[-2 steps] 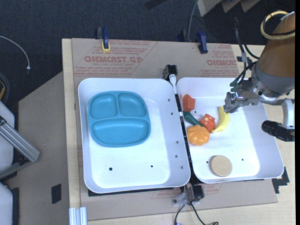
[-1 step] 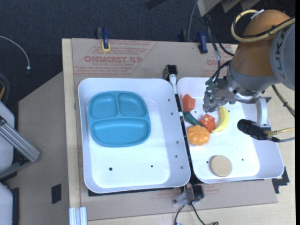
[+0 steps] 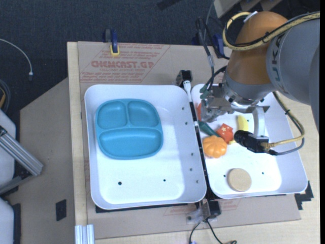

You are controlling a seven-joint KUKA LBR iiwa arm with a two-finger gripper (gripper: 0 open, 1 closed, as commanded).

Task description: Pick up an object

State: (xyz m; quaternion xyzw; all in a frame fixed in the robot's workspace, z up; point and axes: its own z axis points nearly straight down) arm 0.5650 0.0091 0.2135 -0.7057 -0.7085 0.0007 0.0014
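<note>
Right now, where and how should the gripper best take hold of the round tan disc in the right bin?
Probably across its rim, coming straight down from above. The tan disc lies flat on the right bin floor, apart from the orange piece, so both sides are free.

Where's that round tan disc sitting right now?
The tan disc lies in the right bin, near its front edge, just below the orange pumpkin-shaped toy.
</note>
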